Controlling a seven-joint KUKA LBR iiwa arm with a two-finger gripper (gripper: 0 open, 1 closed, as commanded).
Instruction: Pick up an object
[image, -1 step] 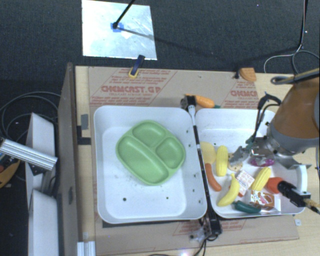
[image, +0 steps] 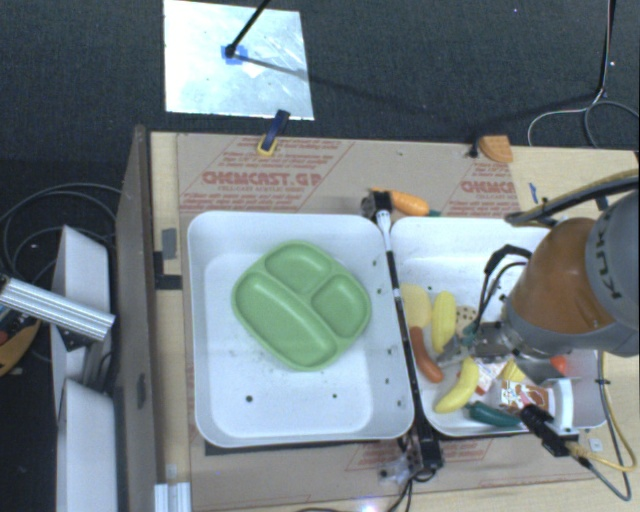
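Note:
The right bin (image: 470, 240) holds several small toys at its left and front: a pale yellow piece (image: 415, 303), a yellow piece (image: 443, 307), an orange-red carrot-like piece (image: 426, 358), a yellow banana (image: 458, 386) and a green piece (image: 492, 412). My gripper (image: 470, 342) hangs low over this cluster, just above the banana and right of the carrot piece. The arm's orange band (image: 558, 280) and grey wrist cover the bin's right half. Nothing is visibly held.
The left bin (image: 215, 400) holds a green divided plate (image: 302, 303). An orange object (image: 408, 203) lies on the cardboard behind the bins' junction. A black clamp (image: 425, 455) sits at the front between the bins. Cables (image: 495, 275) trail beside the wrist.

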